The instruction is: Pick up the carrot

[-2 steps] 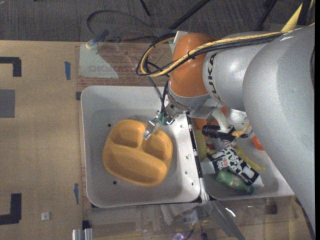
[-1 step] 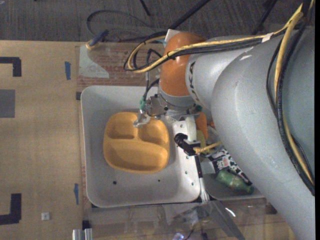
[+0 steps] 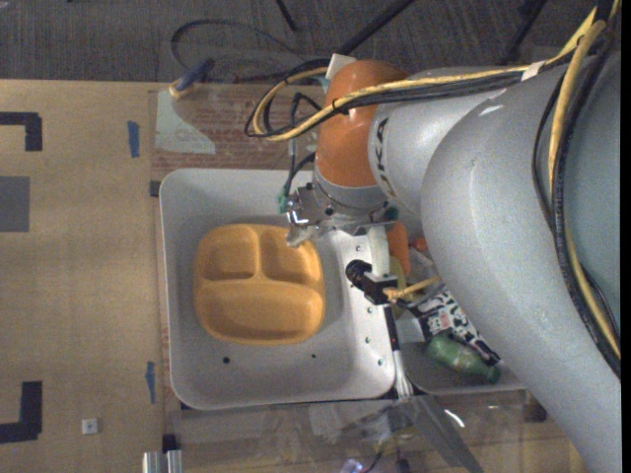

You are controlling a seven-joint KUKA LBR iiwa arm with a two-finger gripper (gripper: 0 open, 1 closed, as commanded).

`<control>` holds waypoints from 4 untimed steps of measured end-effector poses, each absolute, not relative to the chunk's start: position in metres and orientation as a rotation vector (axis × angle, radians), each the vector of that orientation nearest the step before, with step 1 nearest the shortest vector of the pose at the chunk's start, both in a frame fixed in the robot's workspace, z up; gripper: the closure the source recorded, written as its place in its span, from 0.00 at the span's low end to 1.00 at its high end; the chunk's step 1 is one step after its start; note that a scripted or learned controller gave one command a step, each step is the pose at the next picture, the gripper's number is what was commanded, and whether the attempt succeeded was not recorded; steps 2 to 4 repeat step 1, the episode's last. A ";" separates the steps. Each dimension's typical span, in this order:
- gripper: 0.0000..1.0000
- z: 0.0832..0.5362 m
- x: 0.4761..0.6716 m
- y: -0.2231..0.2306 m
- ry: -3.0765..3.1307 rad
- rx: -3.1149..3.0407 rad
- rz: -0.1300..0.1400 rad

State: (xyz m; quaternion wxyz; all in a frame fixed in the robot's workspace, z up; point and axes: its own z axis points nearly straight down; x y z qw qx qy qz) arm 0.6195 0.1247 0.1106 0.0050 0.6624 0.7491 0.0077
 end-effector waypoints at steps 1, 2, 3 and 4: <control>1.00 0.189 0.599 0.116 2.161 2.281 -0.009; 1.00 0.189 0.599 0.116 2.161 2.281 -0.009; 1.00 0.189 0.599 0.116 2.161 2.281 -0.009; 1.00 0.189 0.599 0.116 2.161 2.281 -0.009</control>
